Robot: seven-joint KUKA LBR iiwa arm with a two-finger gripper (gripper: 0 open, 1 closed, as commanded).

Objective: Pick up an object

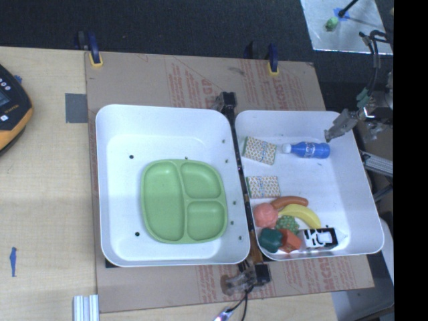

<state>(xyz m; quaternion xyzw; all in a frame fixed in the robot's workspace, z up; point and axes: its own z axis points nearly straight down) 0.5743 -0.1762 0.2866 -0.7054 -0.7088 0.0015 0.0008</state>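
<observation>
- Camera view, far left: a yellow-and-black device (10,112) lies on the wooden bench (47,199), partly cut off by the frame edge; a grey patch of tape (76,108) sits nearer the bins.
- Left bin (117,129): a shallow white tray holding a pale green divided plate (183,201) with three compartments, lying flat near the bin's centre.
- Right bin (354,199): touching the left bin along their shared rim, it holds all the small objects.
- Upper part of right bin: a patterned packet (259,150) lies near the shared rim, and a blue bottle (307,150) with a white cap rests on its side just beside it.
- Middle of right bin: a second patterned packet (263,186) lies below the first.
- Lower part of right bin: a cluster of toy food, namely a sausage (289,202), a pink-red fruit (265,215), a yellow banana (299,215) and a dark green piece (271,239), with a black-and-white item (321,237) touching the cluster's right side.
- Far right: the gripper (336,129) hangs at the right bin's upper right corner, near the bottle's blue end; nothing is seen between its fingers, and whether the jaws are apart or together cannot be told.
</observation>
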